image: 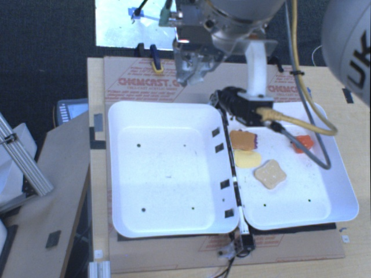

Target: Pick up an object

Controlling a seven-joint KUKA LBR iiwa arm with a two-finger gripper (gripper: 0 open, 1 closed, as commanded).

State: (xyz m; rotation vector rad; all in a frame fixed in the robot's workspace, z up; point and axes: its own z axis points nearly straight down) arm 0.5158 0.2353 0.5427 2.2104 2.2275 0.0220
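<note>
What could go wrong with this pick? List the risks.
1. The toast-like piece, yellow slice and orange-brown piece lie close together in the right bin, so a grasp could nudge or catch two.
2. The yellow cable and grey cable hang over that bin and could snag.
3. The pincer sits beyond the bins, far from any item.

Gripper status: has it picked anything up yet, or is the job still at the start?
Nothing looks done: the toast-shaped piece, yellow slice, brown-orange piece and red-orange piece all lie in the right bin. The gripper sits above the bins' far edge, carrying nothing visible. The whole pick remains.
</note>
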